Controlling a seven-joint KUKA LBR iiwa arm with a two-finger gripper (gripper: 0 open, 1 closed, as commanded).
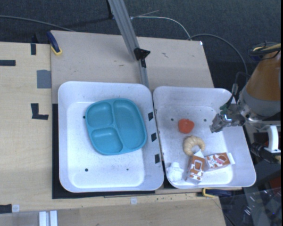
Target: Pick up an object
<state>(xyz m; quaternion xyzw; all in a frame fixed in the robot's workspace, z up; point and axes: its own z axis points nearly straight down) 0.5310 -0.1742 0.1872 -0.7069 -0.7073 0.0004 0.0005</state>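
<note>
While the grey arm with its orange band leans in from the right edge of the frame, its small two-finger gripper [218, 124] hangs over the right side of the right-hand shallow white bin [240, 173], and nothing is between its tips. How wide the claw stands I cannot tell from this slant; it is just a dark cluster at this size.

Candidates sit lower and to the left of it in that bin: a small round red-orange object [186, 125] near the bin's middle, a pale curled pastry-shaped piece [193, 144] just below it, two red-and-white printed cartons [206, 165] touching each other near the lower rim, and a crumpled white scrap [175, 171] at the lower left corner. Over in the left bin lies a blue plastic divided plate [116, 126].

So we're at the approach, nothing picked yet. My read: the red piece is nearest, so the arm needs to slide left, centre over it, and drop.
</note>
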